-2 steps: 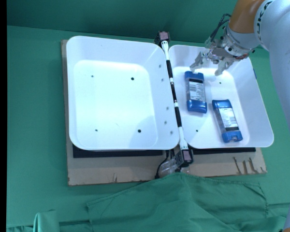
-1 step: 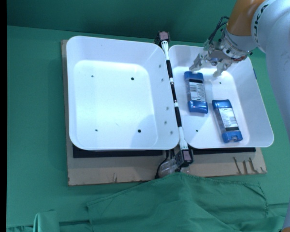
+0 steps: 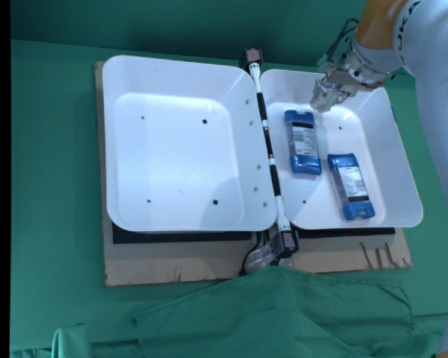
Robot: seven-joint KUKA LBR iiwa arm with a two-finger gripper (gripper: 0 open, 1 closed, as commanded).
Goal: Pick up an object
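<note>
The hand (image 3: pixel 322 101), grip state unclear, hovers just above-right of the nearer blue pack (image 3: pixel 303 142)

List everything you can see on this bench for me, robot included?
Bins: 2, white, side by side; left bin, right bin.
Packets: 2, blue with printed labels, both lying flat in the right bin; one near its middle, one nearer the front right.
Rod: 1, black and white, along the seam between the bins.
Board: 1, brown, under the bins.
Cloth: green, covering the bench.
Arm: 1, grey with orange band, from the right.
Gripper: 1, above the right bin's far edge.
</note>
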